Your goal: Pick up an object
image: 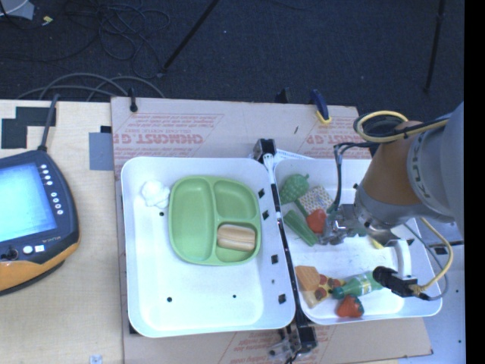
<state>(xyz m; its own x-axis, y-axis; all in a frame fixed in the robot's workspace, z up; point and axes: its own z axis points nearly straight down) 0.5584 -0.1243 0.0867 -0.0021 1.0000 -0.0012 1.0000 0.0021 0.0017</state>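
I'm at the reach step — tool (pixel 331 232) low in the right bin (pixel 424 305) beside the red piece (pixel 317 220); grip state unclear. Next: confirm closure.

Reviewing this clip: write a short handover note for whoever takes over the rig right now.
Gripper: down in the right bin, beside the red toy and green stick; finger state unreadable, no grasp visible.
Right bin also holds a leafy green piece, orange wedge, green bottle and strawberry.
Left bin: green divided plate with a bread roll; white lump beside it.
Done: approach. Left: grasp and lift an object.
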